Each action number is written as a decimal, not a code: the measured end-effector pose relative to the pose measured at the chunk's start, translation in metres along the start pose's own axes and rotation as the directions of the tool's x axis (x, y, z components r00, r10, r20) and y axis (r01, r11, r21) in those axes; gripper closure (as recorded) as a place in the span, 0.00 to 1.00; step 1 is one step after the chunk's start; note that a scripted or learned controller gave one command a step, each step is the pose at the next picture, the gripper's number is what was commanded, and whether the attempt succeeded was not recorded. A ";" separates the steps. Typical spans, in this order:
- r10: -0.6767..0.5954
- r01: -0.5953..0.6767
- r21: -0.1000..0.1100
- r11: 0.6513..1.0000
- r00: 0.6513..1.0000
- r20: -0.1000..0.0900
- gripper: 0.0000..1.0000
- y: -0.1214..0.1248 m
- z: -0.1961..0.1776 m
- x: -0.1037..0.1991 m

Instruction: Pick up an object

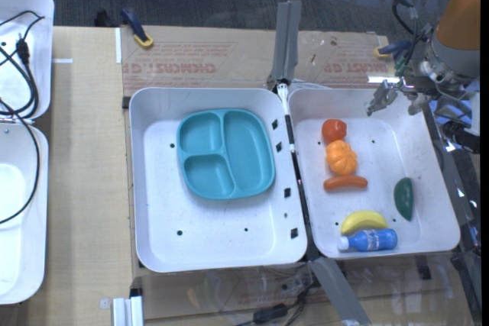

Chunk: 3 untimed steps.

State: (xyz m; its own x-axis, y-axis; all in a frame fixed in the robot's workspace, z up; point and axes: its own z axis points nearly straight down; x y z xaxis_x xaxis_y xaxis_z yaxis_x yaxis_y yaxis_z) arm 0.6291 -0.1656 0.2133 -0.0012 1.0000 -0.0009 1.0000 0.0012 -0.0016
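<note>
With the jaws of the gripper [397, 98] hanging over the right bin's [428, 156] rim at one o'clock, their opening unclear and nothing visibly held, descending onto the touching tomato [333, 130], orange pumpkin [341, 157] and sausage [345, 182] risks nudging neighbours aside.

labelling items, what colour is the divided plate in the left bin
Teal blue divided plate, seen clearly in the camera view.
</note>
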 end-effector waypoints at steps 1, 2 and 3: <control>-0.001 0.001 0.002 1.000 1.000 0.000 0.00 -0.029 0.099 0.043; 0.005 -0.005 0.002 1.000 1.000 -0.001 0.00 -0.080 0.123 0.065; 0.010 -0.010 0.003 1.000 1.000 0.000 1.00 -0.080 0.114 0.063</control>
State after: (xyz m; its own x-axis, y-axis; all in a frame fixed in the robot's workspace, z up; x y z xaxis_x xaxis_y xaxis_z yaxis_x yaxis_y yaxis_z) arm 0.5491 -0.1024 0.0991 0.0089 1.0000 -0.0006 1.0000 -0.0089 -0.0045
